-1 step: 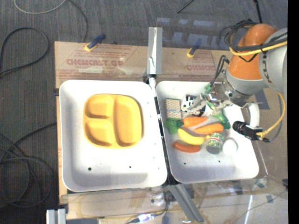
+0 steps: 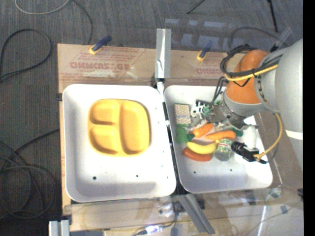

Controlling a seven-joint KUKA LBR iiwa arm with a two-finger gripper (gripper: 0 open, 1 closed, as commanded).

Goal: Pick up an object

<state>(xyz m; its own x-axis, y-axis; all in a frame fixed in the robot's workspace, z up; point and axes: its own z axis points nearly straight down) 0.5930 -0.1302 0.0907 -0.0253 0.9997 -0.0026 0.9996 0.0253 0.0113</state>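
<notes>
The gripper (image 2: pixel 215 113) hangs low over the back of the right bin (image 2: pixel 221 181), just above a pile of toy food, and I cannot tell if it is open or closed. The yellow toy banana (image 2: pixel 202 146) lies in the middle of that pile, touching an orange toy carrot (image 2: pixel 203 130) and a red toy (image 2: pixel 197 156). It looks light, hard and a bit slippery, so I think its fat middle is the best place to grab it.

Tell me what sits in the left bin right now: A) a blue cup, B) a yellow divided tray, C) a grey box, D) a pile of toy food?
B: the yellow tray lies in the left bin, while the toy food is piled in the right bin.
</notes>
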